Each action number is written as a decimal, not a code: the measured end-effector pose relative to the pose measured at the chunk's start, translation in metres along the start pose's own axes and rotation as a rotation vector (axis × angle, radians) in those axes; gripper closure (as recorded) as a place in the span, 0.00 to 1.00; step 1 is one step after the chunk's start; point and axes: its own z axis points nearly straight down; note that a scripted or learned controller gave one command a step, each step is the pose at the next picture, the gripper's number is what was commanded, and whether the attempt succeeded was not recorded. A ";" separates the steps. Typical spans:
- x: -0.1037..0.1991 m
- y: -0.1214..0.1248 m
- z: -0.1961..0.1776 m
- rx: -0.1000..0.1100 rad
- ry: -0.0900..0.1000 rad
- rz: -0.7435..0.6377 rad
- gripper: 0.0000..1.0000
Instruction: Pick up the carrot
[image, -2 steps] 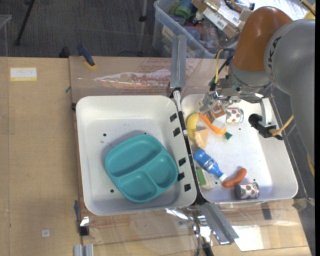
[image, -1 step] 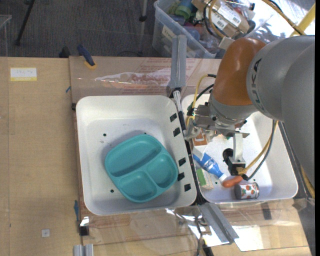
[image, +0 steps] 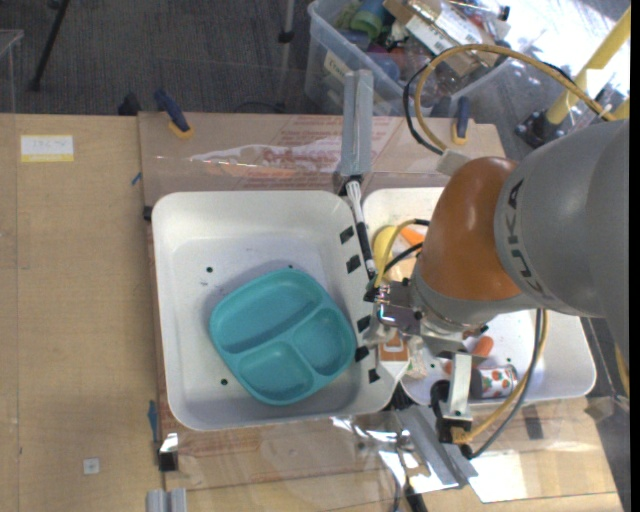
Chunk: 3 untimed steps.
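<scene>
- Grey arm (image: 560, 210) with its orange band (image: 470, 245) hangs over the right bin (image: 570, 375), hiding most of what lies inside.
- Whether the gripper (image: 400, 335) is clenched or released, I cannot tell.
- An orange piece, probably the carrot (image: 483, 346), peeks out under the wrist, beside a small can (image: 497, 381).
- Something yellow (image: 385, 243) lies at that bin's far side.
- Teal divided plate (image: 283, 337) sits in the left bin (image: 200, 225).

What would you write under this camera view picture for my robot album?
Grey KUKA arm with orange band reaches down into the right white bin, while a teal divided plate sits in the left white bin.
</scene>
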 end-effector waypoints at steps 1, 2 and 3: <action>-0.087 0.065 -0.033 -0.006 -0.001 -0.241 1.00; -0.005 0.002 -0.203 -0.004 -0.001 -0.087 1.00; -0.011 0.066 -0.062 -0.002 0.000 -0.158 1.00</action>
